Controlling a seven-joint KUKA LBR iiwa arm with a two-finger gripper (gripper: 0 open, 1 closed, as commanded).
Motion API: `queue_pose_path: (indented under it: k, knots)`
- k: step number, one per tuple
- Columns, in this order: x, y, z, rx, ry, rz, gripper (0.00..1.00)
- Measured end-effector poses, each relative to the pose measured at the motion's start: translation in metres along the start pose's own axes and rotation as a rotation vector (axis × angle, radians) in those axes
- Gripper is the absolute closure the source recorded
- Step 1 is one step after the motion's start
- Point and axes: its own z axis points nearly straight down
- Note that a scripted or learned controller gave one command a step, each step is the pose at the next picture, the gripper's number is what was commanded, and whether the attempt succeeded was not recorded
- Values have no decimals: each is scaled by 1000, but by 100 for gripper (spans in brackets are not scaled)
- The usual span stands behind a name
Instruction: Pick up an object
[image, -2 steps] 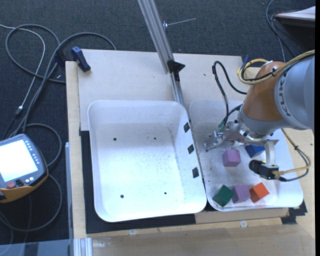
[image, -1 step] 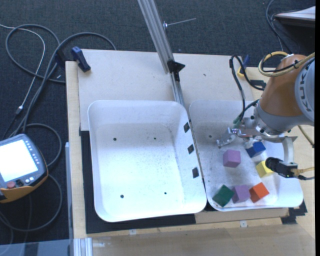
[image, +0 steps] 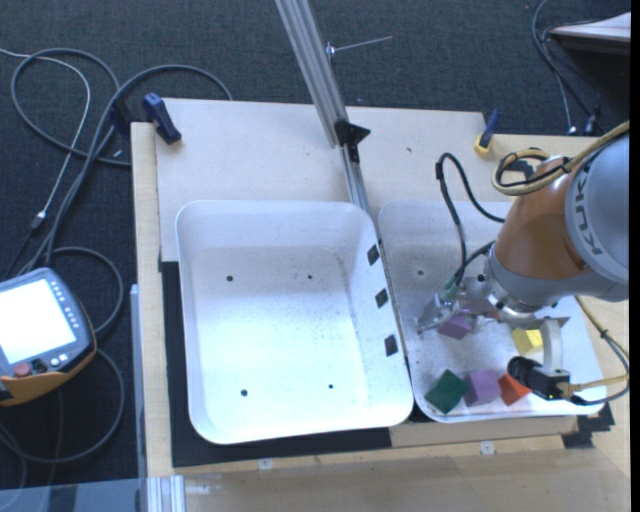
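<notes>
I see my gripper low in the right bin over a small purple block, grip unclear from here; it looks light and rigid, best pinched across flat opposite faces.

The grey arm runs off the picture's right edge and covers much of the right bin. A yellow block near that bin's front right corner shows partly beneath the wrist. The fingers' spacing over the purple block is too small to tell.

Single fixed overhead camera, slanted down, moderately far; both bins in frame.
</notes>
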Motion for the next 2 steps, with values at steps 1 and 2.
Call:
queue_pose_path:
  k: [1,2]
  knots:
    - [-1,3,-13,-11,-3,0,100]
    - [-1,3,-12,-10,-2,0,0]
